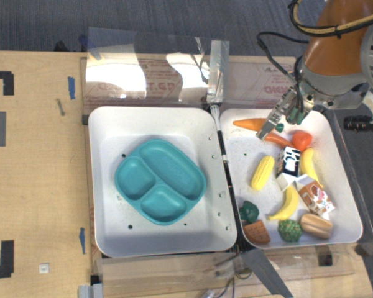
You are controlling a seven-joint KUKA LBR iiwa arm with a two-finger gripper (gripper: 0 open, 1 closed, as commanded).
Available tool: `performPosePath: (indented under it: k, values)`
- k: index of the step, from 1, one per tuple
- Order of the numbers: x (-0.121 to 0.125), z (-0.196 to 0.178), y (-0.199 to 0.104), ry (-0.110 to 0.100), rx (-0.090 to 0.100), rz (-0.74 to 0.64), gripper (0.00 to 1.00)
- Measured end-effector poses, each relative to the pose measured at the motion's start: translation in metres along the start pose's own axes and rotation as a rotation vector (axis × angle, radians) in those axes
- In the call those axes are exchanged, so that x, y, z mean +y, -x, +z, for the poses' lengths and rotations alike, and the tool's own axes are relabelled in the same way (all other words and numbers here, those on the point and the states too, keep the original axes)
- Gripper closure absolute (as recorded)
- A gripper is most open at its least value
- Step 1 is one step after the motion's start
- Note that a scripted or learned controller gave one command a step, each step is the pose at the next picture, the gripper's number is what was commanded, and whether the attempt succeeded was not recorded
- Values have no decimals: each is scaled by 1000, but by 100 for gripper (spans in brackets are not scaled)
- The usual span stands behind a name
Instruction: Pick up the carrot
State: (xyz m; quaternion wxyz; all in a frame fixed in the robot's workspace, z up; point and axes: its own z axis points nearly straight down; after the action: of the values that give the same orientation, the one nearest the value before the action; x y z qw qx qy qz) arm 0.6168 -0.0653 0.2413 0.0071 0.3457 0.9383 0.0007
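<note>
**Gripper low over the carrot in the right bin**

Two shallow white bins sit side by side on the bench. The left bin (105,141) holds a single teal plate (160,180), smooth plastic, rounded at the corners and split into three compartments.

The right bin (348,225) is crowded with toy food. The carrot (248,125) lies near the bin's far left corner, a tapered orange cone with its point toward the divider between the bins. Just beside it are a second orange piece (277,139) and a glossy red tomato (302,139). Further forward lie a bumpy yellow corn cob (262,172), a black-and-white carton (290,161), two curved yellow bananas (287,206), a printed small box (314,198), a brown bread roll (316,225), a knobbly green broccoli (290,230), a dark green vegetable (248,212) and a brown ridged piece (257,231).

The gripper (268,129) hangs from the orange-banded wrist, tilted, its tips right at the carrot's thick end. Whether the fingers are spread or pressed together cannot be told, and nothing visibly sits between them.
</note>
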Motion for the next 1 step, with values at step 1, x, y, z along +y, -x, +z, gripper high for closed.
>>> performPosePath:
  k: [1]
  values:
    - [2, -11, 1, 4, -8, -3, 100]
